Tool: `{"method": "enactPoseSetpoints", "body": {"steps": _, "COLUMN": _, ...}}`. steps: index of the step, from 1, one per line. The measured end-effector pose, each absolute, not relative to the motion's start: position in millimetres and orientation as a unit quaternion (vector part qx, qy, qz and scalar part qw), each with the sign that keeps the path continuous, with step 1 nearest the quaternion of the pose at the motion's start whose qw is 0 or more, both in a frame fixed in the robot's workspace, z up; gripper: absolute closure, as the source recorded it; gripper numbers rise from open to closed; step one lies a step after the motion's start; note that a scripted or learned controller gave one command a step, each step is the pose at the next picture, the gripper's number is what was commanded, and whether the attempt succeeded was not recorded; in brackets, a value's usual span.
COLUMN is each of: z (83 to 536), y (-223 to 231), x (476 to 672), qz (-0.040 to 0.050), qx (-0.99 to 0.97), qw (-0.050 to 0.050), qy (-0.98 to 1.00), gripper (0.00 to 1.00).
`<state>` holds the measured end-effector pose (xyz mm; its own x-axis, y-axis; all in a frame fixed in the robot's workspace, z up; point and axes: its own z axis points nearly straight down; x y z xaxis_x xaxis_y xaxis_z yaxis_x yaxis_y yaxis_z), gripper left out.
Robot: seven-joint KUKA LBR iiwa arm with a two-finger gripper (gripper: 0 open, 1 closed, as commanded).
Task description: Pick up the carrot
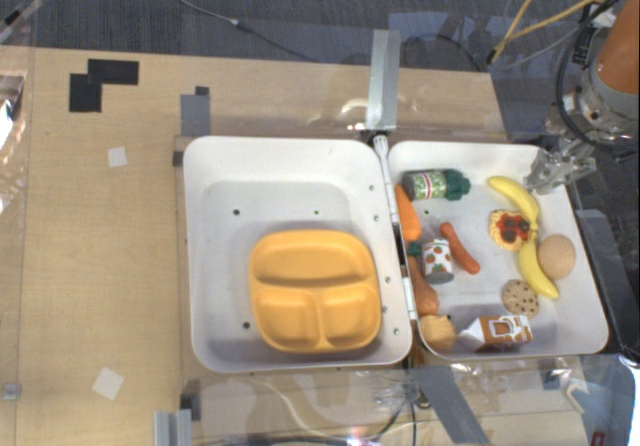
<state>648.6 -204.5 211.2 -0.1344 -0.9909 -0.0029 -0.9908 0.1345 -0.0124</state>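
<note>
1. Nearest the camera, a brown-and-white little carton is lying along the right bin's front wall, with a round speckled cookie sitting just behind it.
2. Over in the left bin, a yellow plastic divided tray is sitting by itself.
3. Further back, the orange carrot with a green top is lying against the right bin's left wall, just beside a small white can and a red sausage.
4. Way back, the metal two-finger gripper is hanging over the right bin's far right corner, near a yellow banana; honestly can't tell if the pincer's spread or pressed together.
</note>
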Motion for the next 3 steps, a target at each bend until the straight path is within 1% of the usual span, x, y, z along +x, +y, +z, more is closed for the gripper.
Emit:
{"method": "enactPoseSetpoints", "body": {"steps": 1, "z": 192, "y": -205, "x": 670.7, "qz": -0.0031, "qx": -0.719, "qw": 0.004, "qy": 0.695, "gripper": 1.00}}
{"method": "enactPoseSetpoints", "body": {"steps": 2, "z": 176, "y": -180, "x": 671.0, "qz": -0.0022, "qx": -0.747, "qw": 0.004, "qy": 0.665, "gripper": 1.00}}
{"method": "enactPoseSetpoints", "body": {"steps": 3, "z": 173, "y": -190, "x": 670.8, "qz": -0.0035, "qx": -0.813, "qw": 0.004, "qy": 0.582, "gripper": 1.00}}
